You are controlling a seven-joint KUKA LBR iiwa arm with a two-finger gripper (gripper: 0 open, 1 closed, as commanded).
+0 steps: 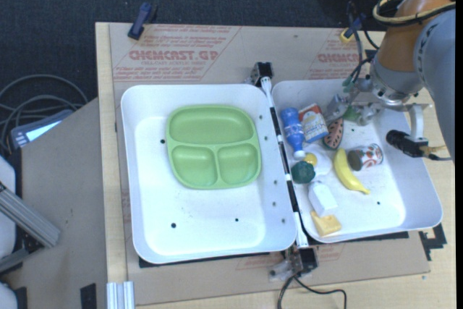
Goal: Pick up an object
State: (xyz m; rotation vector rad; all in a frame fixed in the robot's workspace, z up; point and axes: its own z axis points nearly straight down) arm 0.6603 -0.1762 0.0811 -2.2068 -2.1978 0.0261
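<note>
The gripper [347, 108] hangs low in the right bin [405, 217], upper right of the frame, beside the patterned object [335, 134]. Finger state cannot be told. Nothing appears lifted; the pick remains.

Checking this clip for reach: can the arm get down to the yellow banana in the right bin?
Probably yes. The yellow banana lies uncovered in the right white bin, with open floor on its right. A small grey-and-red can touches its upper side, which could crowd the pincer.
</note>
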